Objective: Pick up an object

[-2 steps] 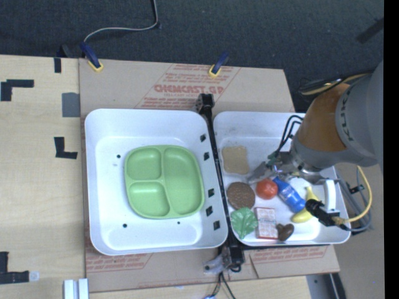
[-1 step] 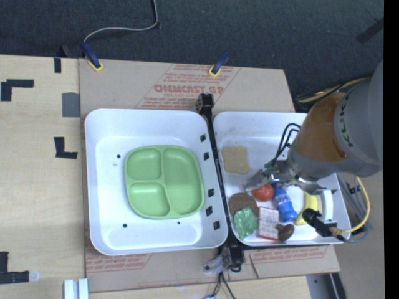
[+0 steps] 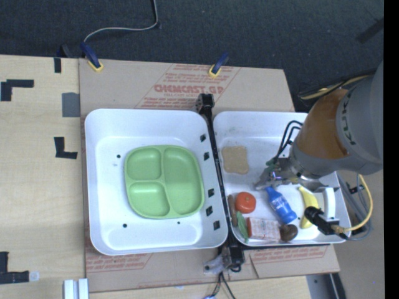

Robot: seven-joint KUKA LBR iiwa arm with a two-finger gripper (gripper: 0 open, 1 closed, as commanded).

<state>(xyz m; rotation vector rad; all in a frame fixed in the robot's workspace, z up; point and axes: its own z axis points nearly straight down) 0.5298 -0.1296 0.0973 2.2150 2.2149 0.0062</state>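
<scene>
The blue bottle [image 3: 282,205] lies tilted on the floor of the right bin [image 3: 262,124], its upper end just below the gripper [image 3: 269,178], with an orange-red round object [image 3: 245,202] to its left, a yellow banana-like object [image 3: 307,203] to its right, a flat printed packet [image 3: 262,229] and a dark brown object [image 3: 288,232] below it, and a tan sponge-like square [image 3: 235,159] above. The gripper is low over the bin; whether its jaws are open or closed cannot be told. The left bin [image 3: 100,167] holds a green divided plate [image 3: 164,181].
</scene>
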